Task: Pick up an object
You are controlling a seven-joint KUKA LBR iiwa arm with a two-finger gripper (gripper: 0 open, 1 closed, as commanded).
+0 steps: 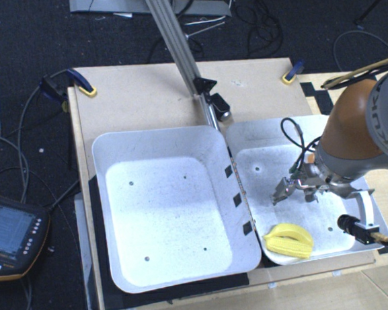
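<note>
One target here: the banana (289,240) lies in the right bin's (261,145) near corner. My hand (283,192) hovers just above it, grip unclear, so I should centre over it, then descend.

Yellow banana-shaped object (289,240), ridged/segmented surface, looks like a toy. Lying flat on its side in the right bin (261,153), curve arched up toward the bin's middle. Sits in the bin's near-left corner, right against the near rim and close to the wall shared with the neighbouring bin. Nothing touching it; whole thing is visible, not covered.
</note>
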